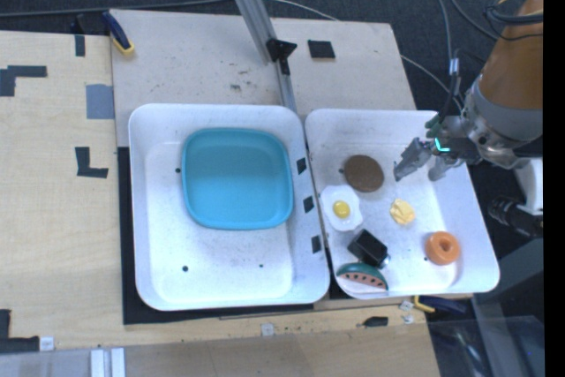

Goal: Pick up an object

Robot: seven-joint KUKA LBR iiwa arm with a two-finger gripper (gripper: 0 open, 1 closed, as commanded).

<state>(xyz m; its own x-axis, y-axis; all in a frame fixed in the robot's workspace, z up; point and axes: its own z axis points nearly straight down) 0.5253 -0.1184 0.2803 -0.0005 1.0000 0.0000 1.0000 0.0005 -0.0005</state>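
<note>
My gripper (422, 163) hangs open over the upper right part of the right bin (399, 126), with nothing between its fingers. Just left of it lies a brown round cookie (363, 173). Below that sit a fried egg (340, 209), a small yellow piece (403, 212), a black block (368, 247), an orange doughnut (442, 248) and a watermelon slice (363, 280) at the bin's front edge.
The left bin (150, 216) holds a blue square plate (237, 178). A slanted metal pole (252, 0) runs down to the bins' back edge. Cables loop behind the right bin.
</note>
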